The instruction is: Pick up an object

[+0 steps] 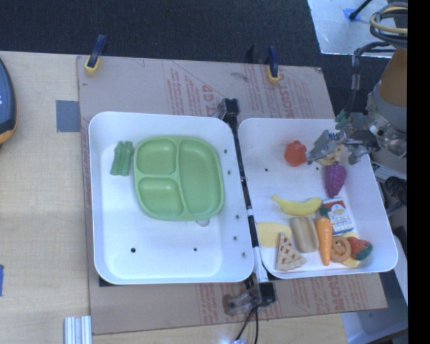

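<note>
The tool (328, 149) hovers in the right bin (261, 192), apparently spread and empty, between the tomato (295, 153) and grapes (335, 179). Approach step; next it must descend and close on one.

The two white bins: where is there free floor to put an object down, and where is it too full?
Left bin: bare floor in front of the green divided plate, and a strip between it and the green beans. Right bin: bare patch left of the red piece, above the banana. Its near right corner is crowded with toy food.
</note>
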Tool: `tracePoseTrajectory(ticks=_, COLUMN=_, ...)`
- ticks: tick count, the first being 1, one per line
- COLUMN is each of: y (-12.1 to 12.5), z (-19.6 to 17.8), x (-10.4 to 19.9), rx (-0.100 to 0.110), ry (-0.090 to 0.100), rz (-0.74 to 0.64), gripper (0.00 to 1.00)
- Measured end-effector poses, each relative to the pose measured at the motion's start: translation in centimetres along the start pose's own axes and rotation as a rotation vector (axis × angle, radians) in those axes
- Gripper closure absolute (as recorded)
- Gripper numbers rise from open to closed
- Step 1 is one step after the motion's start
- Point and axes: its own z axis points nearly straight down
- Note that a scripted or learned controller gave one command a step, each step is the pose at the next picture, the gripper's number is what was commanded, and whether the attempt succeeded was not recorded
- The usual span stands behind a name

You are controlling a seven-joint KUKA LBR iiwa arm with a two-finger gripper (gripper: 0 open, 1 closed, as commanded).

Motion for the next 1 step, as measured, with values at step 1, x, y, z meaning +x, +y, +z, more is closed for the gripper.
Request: tracePoseTrajectory(ticks=1, y=-2.43, z=11.98, x=-8.42, rx=0.012, ry=-0.001, rz=0.007, gripper=0.00)
